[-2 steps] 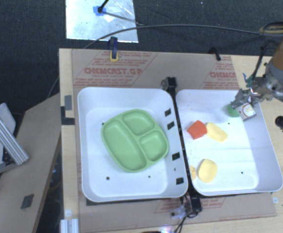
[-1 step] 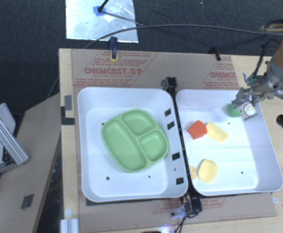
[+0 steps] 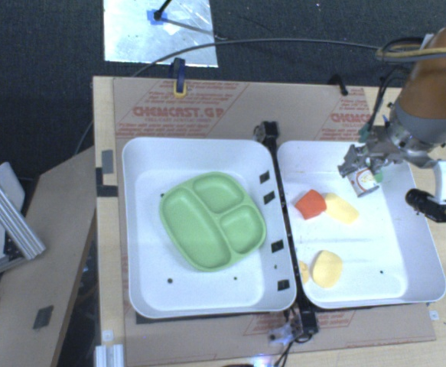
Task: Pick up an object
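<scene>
Around my bench the floor [image 3: 39, 44] is dark, speckled carpet, running from nine o'clock up across twelve. At eleven o'clock a shiny silver sheet [image 3: 157, 20] lies on it, with a scrap of blue tape [image 3: 155, 16] and a thin black rod crossing it. The bench top [image 3: 230, 105] is brown board printed with red lettering, and a blue-and-yellow clamp [image 3: 179, 76] grips its far edge. At eight o'clock a ribbed aluminium rail [image 3: 8, 216] slants over a tan side surface [image 3: 62, 243].
</scene>
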Controlling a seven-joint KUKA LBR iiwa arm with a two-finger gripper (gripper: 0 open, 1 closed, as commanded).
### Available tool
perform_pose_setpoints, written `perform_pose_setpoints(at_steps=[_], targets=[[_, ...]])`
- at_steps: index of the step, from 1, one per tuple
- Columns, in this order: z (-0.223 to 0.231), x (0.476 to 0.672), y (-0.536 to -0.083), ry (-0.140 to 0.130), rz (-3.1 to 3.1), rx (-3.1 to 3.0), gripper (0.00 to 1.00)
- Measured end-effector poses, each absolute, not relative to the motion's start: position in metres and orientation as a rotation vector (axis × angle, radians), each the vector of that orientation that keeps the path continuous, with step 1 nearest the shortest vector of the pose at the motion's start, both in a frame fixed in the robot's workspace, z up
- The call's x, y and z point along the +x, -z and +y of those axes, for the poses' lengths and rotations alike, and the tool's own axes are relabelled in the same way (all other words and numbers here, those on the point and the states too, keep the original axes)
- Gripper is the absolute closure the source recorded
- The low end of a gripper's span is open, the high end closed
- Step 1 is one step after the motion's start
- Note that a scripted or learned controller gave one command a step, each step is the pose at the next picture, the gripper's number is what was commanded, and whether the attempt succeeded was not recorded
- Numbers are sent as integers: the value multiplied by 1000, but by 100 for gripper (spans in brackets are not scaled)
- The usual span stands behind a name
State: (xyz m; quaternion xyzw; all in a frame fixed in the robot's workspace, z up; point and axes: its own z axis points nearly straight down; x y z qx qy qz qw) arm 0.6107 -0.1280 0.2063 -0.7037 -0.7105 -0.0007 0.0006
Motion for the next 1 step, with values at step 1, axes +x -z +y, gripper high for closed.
perform_pose_setpoints(at_steps=[1], targets=[[-72,601,-200,2,-2231,-2210,100]])
